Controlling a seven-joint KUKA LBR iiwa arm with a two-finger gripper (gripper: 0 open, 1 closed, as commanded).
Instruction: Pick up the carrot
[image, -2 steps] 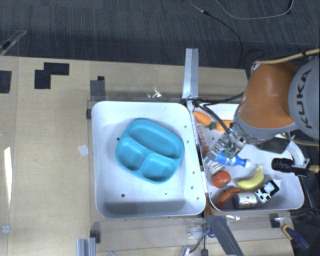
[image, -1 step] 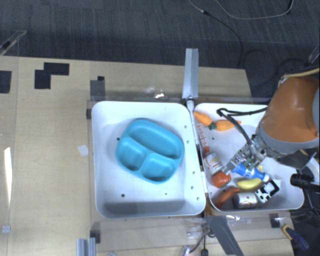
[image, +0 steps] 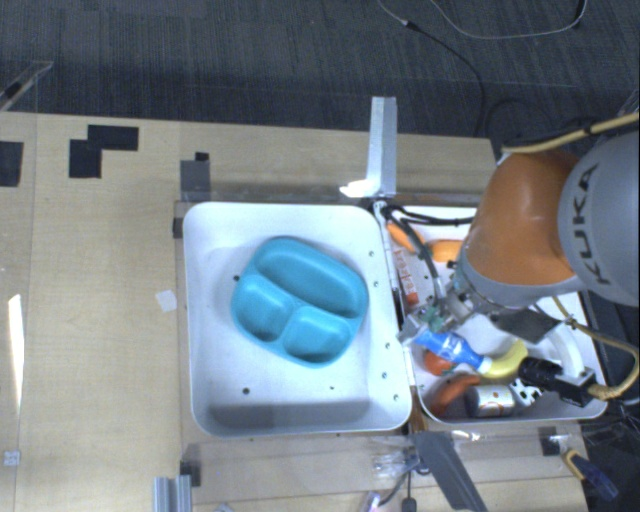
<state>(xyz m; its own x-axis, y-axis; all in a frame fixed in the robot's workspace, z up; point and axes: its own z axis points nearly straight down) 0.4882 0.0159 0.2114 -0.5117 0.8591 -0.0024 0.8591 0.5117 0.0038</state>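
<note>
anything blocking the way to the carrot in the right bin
Yes. The carrot lies at the far left corner of the right bin with a black cable crossing over it. The arm's orange band hangs just to its right, so access from that side is crowded.

The arm (image: 540, 225) covers most of the right bin (image: 590, 405), hiding much of its jumbled contents; an orange piece (image: 402, 236) at its upper-left corner shows only partly.

From my remote station, I read only "KUK", black letters cut off at the frame edge, on the grey robot arm housing (image: 605, 215).
</note>
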